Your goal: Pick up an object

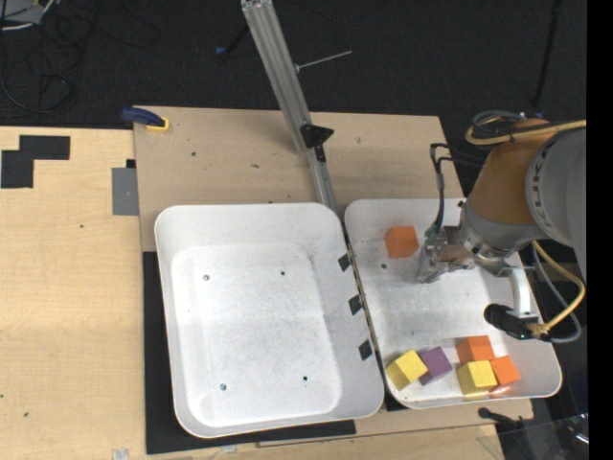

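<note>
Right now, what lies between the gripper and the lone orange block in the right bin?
Nothing: in the camera view, bare white bin floor separates the gripper from the orange block.

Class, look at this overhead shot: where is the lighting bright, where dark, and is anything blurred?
Camera view: the two white bins are brightly lit, almost washed out; the floor behind the bench is dark; the gripper looks slightly soft, while the orange cube stays fairly sharp.

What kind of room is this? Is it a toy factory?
Probably a robot lab, not a factory. A grey and orange robot arm reaches over two white bins, with its pincer near colored blocks, and cables lie on the dark floor.
</note>
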You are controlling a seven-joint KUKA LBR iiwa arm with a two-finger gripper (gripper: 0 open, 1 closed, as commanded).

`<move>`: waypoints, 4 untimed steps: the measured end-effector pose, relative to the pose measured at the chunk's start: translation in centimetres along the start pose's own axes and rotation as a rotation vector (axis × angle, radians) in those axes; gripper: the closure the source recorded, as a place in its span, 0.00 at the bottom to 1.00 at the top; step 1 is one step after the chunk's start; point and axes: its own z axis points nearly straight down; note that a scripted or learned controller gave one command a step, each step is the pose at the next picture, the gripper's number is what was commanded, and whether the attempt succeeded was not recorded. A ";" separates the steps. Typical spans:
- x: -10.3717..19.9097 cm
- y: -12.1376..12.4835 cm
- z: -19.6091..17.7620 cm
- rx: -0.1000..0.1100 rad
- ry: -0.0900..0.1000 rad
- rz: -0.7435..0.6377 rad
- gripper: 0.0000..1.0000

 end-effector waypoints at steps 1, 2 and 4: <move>-0.8 -0.3 -4.8 -0.006 -0.002 -0.004 1.00; -1.4 -0.4 -11.0 -0.008 -0.002 -0.006 1.00; -1.7 0.0 -18.4 -0.005 -0.002 -0.008 1.00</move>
